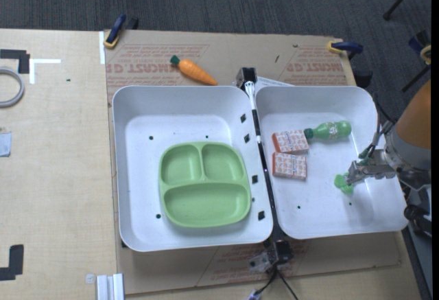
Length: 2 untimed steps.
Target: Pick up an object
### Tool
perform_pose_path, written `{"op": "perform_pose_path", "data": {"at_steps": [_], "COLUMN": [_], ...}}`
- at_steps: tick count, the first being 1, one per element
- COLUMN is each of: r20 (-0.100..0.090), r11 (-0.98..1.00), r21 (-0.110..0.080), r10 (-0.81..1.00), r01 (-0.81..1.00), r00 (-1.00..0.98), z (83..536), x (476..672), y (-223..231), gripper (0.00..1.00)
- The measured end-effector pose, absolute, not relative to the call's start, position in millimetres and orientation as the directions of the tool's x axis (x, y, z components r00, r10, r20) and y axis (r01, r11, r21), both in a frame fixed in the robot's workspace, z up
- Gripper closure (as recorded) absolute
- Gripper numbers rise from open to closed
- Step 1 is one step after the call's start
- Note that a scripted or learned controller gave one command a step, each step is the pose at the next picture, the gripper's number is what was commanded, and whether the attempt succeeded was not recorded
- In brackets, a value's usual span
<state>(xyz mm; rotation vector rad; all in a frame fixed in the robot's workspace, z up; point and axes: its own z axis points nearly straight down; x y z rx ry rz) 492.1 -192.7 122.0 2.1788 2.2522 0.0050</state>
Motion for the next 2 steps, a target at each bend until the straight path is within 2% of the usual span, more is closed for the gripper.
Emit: {"op": "perform_pose_path", "data": {"at_steps": [1,2], "r20": [-0.003,0.001], "r11": [0.033,0.329], "r21": [0.008,0.0], "r10": [0.999,0.944], "r01": [0.999,0.944], "r00": [-0.033,-0.329], "z": [122.0,92.4], "x": [492.0,491.9], "y": [-192.7,-217.0], "gripper": [0.0,0.0]}}
